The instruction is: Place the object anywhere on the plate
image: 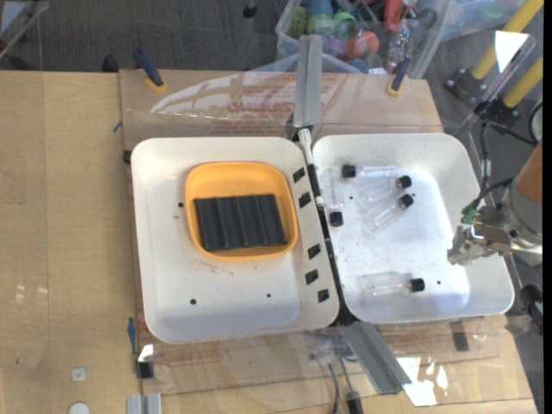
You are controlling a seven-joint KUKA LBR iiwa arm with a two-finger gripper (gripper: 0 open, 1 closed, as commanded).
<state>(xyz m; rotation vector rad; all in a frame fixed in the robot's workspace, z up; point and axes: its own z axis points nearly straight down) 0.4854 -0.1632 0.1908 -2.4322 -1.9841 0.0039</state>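
An orange plate (203, 182) lies in the left bin (164, 274). A black ridged block (240, 222) rests flat on it. Several clear vials with black caps lie in the right bin (448, 296): one near the back (373, 172), one slanted at mid-bin (385, 212), one by the left wall (333, 203) and one near the front (390, 285). My gripper (467, 236) hangs over the right bin's right rim, apart from all the vials. Nothing shows in its grasp.
A metal divider bar (307, 76) runs between the bins at the back. A clear tub of coloured toys (362, 15) stands behind the bench. Black clips (312, 250) line the seam between the bins.
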